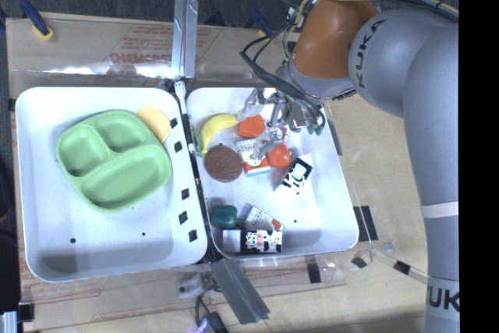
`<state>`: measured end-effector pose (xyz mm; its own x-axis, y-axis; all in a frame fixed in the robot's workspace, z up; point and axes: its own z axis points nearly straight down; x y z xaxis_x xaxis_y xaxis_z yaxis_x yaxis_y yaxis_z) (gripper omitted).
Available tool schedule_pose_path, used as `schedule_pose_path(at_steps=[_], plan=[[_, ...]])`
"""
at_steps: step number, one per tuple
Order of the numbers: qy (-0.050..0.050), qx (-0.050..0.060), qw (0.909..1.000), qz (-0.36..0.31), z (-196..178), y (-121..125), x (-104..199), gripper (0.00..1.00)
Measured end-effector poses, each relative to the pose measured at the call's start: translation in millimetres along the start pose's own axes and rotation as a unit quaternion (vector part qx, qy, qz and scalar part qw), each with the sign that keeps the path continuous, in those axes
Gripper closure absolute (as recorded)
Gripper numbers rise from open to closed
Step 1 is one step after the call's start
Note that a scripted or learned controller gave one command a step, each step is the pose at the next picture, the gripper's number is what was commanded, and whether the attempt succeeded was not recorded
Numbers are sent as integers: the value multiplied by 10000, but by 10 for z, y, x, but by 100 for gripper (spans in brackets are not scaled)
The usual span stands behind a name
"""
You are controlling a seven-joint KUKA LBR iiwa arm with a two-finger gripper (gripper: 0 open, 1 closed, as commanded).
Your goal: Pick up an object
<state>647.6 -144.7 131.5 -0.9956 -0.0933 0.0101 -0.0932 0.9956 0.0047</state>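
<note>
Beside the banana [216,128], on its arm side, the claw [273,125] hangs low over two orange pieces [251,126]; whether it is wide or narrow cannot be told. These pieces lie just beyond the banana's tip and look small, light, stiff and smooth, so likely slippery. Recommended hold: across the narrow sides. The brown disc [224,164] lies just below the banana.

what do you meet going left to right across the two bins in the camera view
green divided plate → yellow piece at its corner → banana → brown disc → hand → black and white card
</note>
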Motion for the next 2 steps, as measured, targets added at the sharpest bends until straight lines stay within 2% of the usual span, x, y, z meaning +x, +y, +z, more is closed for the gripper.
schedule_pose_path(at_steps=[1,2], plan=[[-101,44,9959,-898,352,357,543,0],[-104,47,9945,-1039,357,592,842,0]])
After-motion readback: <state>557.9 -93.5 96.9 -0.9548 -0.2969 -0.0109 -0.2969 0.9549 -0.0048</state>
